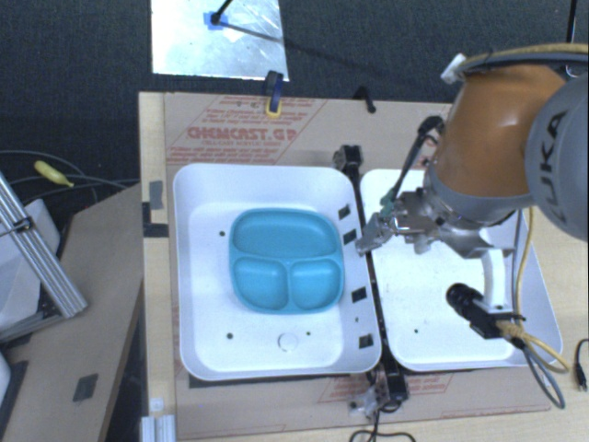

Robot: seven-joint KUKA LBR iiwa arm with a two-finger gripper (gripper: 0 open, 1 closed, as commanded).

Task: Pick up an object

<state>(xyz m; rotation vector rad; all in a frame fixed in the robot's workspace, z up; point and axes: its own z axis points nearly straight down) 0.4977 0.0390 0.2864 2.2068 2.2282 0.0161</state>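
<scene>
Camera view: looking down at a slant on two shallow white bins sitting side by side on a bench.
Left bin [198, 247]: holding a blue divided plate.
Blue divided plate [285, 259]: lying flat in the middle of the left bin, with one wide compartment toward the far side and two smaller ones toward the near side; nothing is touching it.
Right bin [414, 320]: sitting just beside the left bin, its floor showing bare white where the arm is not covering it.
Arm [502, 136]: reaching in from the right, its orange band and grey body hanging over the far half of the right bin and hiding that part of it.
Gripper [370, 238]: hovering at the divide between the two bins, just beside the plate's right edge but apart from it; whether it is open or closed I cannot tell, and no object is showing in it.
Black fitting [471, 309]: sitting over the right bin below the wrist, with yellow cables [534, 343] trailing off toward the near right.
Black clips [359, 293]: lining the shared edge of the bins, standing between the gripper and the plate.
Cardboard sheet [244, 132]: lying under both bins, printed in red letters.
Shiny sheet [216, 21]: lying beyond the cardboard at the far side.
Metal frame [37, 256]: standing at the left, well apart from the bins.
</scene>
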